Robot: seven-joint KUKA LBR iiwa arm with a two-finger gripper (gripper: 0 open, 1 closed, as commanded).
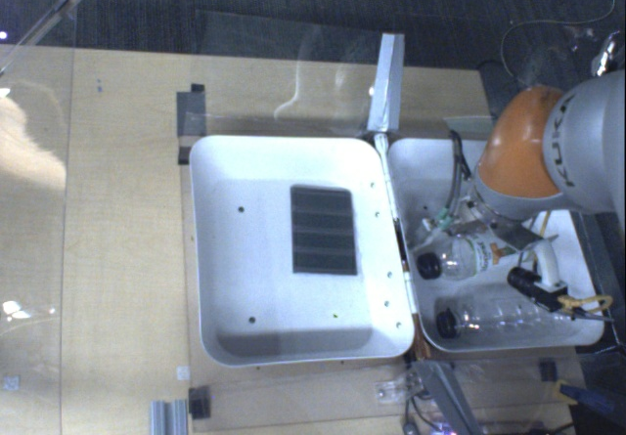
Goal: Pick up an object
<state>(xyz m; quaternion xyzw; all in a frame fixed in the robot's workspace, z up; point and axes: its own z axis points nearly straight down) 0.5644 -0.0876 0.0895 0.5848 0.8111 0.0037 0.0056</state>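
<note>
My gripper [458, 228] hung low over one of the two white bins [423, 164], beneath my grey arm with its orange band. I could not tell whether the gripper was open or closed, because my own wrist covered it from above.

Just beside the gripper lay a clear plastic bottle [474, 255] on its side, its black cap pointing away from my arm. I could not tell whether the gripper touched it. A second clear bottle [499, 318], also capped in black and lying the same way, rested a little farther from the gripper, near the bin's front wall.

Across the shared wall from my gripper, well apart from it, sat the other white bin [245, 267]. A dark ribbed rectangular pad [323, 230] lay flat at its middle.
</note>
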